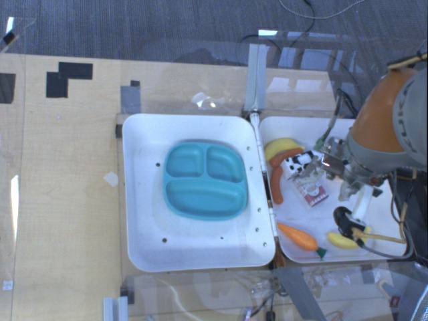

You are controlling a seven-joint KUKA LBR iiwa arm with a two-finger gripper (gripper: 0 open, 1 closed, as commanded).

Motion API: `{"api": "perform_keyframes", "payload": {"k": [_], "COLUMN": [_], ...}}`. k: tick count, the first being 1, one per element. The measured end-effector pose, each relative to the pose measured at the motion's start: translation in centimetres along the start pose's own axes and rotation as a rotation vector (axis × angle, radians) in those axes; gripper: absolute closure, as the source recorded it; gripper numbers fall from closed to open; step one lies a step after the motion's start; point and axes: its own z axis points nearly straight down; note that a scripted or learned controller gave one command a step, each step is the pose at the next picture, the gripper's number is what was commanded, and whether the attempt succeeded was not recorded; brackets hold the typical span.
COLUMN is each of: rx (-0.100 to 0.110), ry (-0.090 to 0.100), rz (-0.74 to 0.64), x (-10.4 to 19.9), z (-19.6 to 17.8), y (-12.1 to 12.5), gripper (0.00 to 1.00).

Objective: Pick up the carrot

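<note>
One carrot (298,237) lies against the right bin (374,256) front-left rim at 7 o'clock, open floor beside it; gripper (314,171) above centre, aperture state cannot be determined

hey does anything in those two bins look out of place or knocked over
Nothing looks spilled or damaged. The blue plate sits flat in the left bin. The carrot lies at the right bin's near edge, with other toy items loosely scattered around it.
</note>
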Motion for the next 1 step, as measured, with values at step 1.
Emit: {"api": "perform_keyframes", "payload": {"k": [1], "rx": [-0.002], "ry": [-0.001], "rz": [-0.074], "x": [-5.60], "z": [-5.57], "y": [5.27], "gripper": [0.00]}}
